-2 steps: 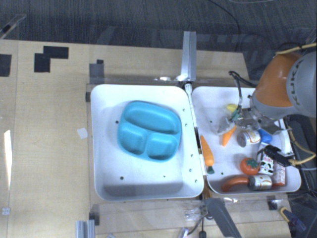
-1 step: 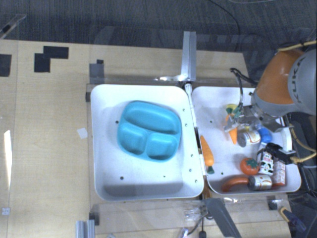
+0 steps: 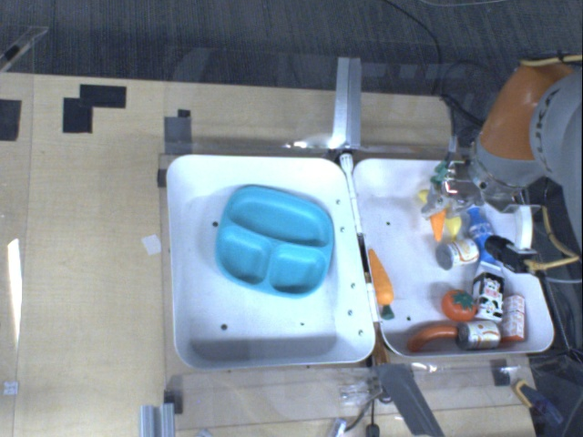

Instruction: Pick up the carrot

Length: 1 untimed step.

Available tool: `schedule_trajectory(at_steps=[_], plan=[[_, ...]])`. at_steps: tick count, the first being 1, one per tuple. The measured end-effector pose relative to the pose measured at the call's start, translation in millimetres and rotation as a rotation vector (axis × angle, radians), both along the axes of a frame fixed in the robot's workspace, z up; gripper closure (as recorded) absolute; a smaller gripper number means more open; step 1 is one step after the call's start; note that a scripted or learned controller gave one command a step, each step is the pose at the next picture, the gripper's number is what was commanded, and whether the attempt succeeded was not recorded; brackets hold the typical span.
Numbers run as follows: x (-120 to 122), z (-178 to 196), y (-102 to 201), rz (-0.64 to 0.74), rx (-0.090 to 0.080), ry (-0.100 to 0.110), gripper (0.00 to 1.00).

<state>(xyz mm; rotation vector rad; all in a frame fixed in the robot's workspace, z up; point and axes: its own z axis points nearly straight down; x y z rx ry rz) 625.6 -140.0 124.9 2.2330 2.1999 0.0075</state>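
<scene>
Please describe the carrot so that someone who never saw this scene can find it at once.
Look in the right bin, along its left wall next to the divider. The carrot lies there alone, long and orange, with its dark green end toward the near edge. The tomato is round, and the other items crowd the bin's far side and corner.

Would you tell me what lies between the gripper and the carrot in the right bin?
In the camera view, the stretch of the right bin floor between the gripper and the carrot by the left wall is bare white; the clutter sits further right.
</scene>
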Motion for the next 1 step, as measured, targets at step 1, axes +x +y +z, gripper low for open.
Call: schedule_trajectory(at_steps=[1], plan=[[29.9, 79.5, 77.4, -0.065, 0.002, 0.002, 1.0]])
